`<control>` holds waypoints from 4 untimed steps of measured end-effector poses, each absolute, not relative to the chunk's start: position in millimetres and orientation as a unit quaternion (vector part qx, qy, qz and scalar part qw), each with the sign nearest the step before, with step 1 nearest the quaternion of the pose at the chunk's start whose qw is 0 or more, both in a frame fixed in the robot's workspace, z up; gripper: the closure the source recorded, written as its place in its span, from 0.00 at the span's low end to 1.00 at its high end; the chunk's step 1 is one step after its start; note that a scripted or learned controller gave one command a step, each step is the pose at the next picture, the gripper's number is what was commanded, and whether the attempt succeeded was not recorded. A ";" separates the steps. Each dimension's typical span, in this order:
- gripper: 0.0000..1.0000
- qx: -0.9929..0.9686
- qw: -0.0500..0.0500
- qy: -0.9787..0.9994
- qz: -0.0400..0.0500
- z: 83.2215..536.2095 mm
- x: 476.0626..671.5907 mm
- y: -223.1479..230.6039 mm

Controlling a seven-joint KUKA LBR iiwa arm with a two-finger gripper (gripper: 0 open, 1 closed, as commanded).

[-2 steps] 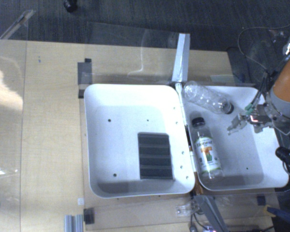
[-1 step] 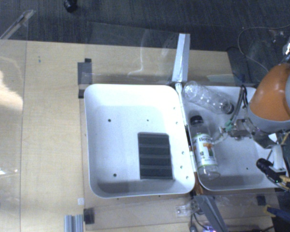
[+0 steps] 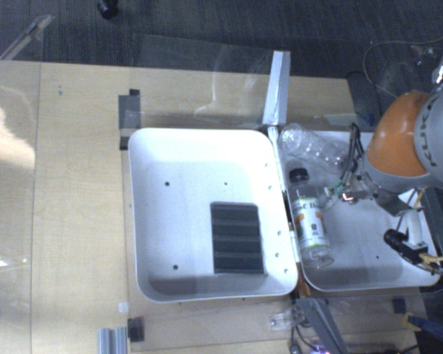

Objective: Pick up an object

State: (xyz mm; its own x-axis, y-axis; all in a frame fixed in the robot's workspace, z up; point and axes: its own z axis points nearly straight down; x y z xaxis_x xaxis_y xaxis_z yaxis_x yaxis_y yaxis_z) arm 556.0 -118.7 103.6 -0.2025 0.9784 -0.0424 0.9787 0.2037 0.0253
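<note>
end effector [image 3: 345,190] hovers low in the right bin [image 3: 369,271] next to the bottle [image 3: 308,223] lying against the wall, probably lining up a grab, can't tell its grip state tbh

Bottle [image 3: 310,226] label print too small to read.

Arm [image 3: 421,135]: your single grey arm enters from the right, orange band above the wrist, angled down and leftward. Gripper [image 3: 340,190]: low at the arm's tip, partly hidden by wrist and cabling.
</note>
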 end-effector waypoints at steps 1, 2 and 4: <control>0.00 0.608 -0.023 0.794 -0.019 85.4 634.5 -146.6; 0.00 0.557 -0.026 0.830 -0.025 84.4 636.4 -148.4; 0.00 0.603 -0.025 0.797 -0.026 84.1 646.6 -147.0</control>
State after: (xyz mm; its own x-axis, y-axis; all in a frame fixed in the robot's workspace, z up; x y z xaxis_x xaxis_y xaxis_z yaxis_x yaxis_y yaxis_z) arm 646.6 -147.0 84.1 -0.2717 0.9623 0.0084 0.9598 0.2716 -0.0705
